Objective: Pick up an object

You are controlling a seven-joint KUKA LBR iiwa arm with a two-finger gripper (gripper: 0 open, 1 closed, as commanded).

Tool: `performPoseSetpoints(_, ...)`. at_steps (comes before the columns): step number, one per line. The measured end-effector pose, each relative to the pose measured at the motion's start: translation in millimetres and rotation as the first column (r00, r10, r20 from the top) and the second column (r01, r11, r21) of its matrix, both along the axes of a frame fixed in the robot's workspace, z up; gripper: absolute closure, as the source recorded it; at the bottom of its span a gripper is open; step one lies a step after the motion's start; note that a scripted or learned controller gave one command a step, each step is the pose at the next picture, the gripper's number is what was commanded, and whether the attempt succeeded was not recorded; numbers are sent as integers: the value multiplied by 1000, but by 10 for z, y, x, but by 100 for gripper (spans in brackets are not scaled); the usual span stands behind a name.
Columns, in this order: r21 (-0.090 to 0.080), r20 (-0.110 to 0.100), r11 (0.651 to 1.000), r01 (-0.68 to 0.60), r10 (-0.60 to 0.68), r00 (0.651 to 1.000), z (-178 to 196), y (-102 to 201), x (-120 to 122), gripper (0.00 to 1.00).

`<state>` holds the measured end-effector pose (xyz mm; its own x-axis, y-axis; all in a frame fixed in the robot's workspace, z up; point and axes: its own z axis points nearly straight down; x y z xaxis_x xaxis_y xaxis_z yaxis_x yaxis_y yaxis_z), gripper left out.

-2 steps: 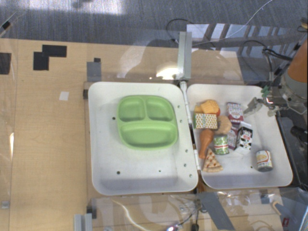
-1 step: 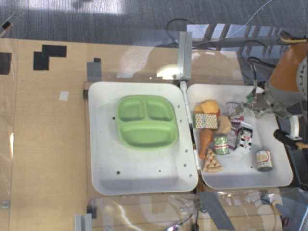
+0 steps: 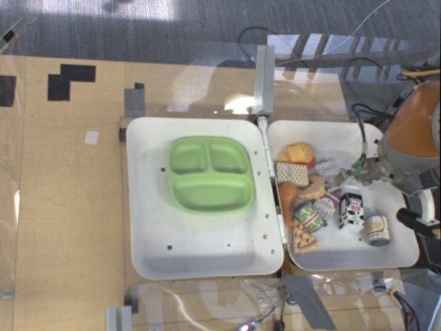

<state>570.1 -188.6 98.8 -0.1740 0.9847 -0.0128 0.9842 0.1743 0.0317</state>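
Reaching into the crowded right bin, we risk a glancing grab: the small cow-print carton, the smooth round can and the flat pizza slice lie close together, so a neighbour could be nudged or a slick side slip. We cannot tell how the gripper at the bin's right edge stands, while the glossy green divided plate sits alone in the left bin.

my arm is chopped off by the frame edge at 3 o'clock, and my fingers are hidden somewhere under the wrist, can't tell their state.
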Motion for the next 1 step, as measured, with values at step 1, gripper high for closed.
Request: performPoseSetpoints(1, 3, -20, 1000, 30, -30, 999, -90, 7, -561, 0)
